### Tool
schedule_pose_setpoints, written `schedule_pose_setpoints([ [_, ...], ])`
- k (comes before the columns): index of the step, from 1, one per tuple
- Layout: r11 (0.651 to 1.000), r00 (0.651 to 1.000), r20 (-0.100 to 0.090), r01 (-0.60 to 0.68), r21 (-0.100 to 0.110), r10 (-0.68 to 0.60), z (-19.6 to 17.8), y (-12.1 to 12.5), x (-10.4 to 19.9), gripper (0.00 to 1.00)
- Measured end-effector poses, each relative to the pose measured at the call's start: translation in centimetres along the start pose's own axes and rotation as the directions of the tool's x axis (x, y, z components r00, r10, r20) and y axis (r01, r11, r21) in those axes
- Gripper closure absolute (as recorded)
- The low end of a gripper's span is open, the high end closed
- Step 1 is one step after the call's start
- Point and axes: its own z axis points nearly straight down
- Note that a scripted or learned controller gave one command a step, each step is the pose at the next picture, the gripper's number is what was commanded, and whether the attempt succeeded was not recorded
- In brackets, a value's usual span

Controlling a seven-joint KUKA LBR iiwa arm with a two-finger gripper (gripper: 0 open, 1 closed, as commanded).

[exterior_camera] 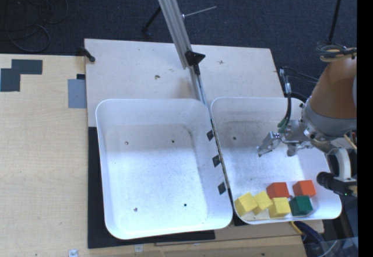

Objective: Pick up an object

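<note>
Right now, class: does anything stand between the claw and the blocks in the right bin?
Nothing visible does. The claw hangs over bare bin floor, and the blocks sit clustered at the right bin's near edge, with open floor between.

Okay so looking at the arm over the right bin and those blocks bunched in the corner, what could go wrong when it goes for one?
1. The blocks are packed together: two yellow blocks, two orange blocks and a green block. The hand may catch neighbours or find no gap.
2. They sit against the right bin's near rim, so the hand could strike the wall.
3. The hand is up-bin from the cluster; a straight descent would likely miss.
</note>
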Motion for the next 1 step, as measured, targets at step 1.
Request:
schedule_pose_setpoints([
  [1,1.0,1.0,0.003,-0.006,-0.005,0.006,-0.27,0.09,-0.25,0.0],
])
